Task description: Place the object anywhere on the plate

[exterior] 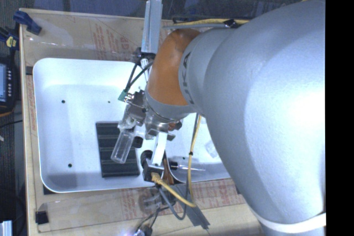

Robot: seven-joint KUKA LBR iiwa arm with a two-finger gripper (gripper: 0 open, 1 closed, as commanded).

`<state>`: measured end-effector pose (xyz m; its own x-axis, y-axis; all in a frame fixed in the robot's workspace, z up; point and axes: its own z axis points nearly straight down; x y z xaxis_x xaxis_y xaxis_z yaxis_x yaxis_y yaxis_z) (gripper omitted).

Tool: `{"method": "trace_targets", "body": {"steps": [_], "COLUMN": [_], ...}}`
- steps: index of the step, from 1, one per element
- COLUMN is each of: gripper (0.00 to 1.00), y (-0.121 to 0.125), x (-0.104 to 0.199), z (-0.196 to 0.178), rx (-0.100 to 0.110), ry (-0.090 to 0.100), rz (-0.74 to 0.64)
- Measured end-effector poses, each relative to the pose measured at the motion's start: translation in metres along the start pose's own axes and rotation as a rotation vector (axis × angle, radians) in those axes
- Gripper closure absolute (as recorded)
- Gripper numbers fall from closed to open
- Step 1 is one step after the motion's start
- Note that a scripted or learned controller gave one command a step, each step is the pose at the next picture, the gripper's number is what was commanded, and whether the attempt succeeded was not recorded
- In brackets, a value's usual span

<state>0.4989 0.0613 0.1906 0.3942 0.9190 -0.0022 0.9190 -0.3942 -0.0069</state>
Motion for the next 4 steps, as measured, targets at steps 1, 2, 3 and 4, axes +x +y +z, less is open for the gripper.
{"method": "trace_targets", "body": {"steps": [1,2,3,4], "gripper": [1.00,1.00,1.00,1.00], "y": [-0.035,-0.003,0.026,0.035], "x": [0.023,0.087,0.092,0.015], "z": [0.001,0.099,0.066,-0.001], "rx": [0.000,0.000,-0.004,-0.005], "ry": [0.000,0.001,0.000,-0.001], "rz": [-0.259,0.218,-0.383,-0.561]}}
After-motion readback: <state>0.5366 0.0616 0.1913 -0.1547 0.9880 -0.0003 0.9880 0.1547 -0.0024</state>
